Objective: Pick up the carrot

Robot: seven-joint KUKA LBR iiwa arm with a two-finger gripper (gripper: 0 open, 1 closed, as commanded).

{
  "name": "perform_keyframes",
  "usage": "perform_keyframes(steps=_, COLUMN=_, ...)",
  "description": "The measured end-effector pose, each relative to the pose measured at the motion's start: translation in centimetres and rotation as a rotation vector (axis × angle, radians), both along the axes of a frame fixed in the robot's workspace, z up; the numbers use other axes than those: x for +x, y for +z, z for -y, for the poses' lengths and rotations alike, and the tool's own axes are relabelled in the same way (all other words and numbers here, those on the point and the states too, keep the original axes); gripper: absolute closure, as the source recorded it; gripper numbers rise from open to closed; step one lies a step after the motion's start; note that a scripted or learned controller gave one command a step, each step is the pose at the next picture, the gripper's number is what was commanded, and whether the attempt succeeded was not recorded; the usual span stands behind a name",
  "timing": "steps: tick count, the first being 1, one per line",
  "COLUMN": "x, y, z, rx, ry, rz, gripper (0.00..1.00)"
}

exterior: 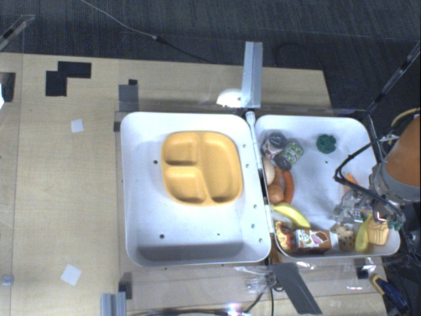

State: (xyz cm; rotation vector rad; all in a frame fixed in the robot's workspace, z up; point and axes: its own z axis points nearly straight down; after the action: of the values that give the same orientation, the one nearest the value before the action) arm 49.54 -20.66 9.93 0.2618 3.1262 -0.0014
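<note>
- The gripper point(358, 210) is low over the right white plastic bin point(309, 127), near its right side; its state I cannot tell.
- The small orange carrot point(350, 177) lies just beside it.

Two bins are set side by side on the bench point(59, 196). In the left bin point(141, 242), a divided plate point(200, 167) is placed toward the back. In the right bin point(329, 196), things are crowded along the left wall and front edge: a can point(289, 154) at the back, a banana point(291, 215) nearer the front, a packet point(309, 240) before it. The arm point(400, 170) is positioned over the right edge.
</note>
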Motion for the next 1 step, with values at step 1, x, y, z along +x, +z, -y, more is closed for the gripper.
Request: perform_keyframes(steps=1, x=-0.13, y=2.51, z=-3.30, rx=-0.001, ry=0.185, rz=0.004, gripper=1.00)
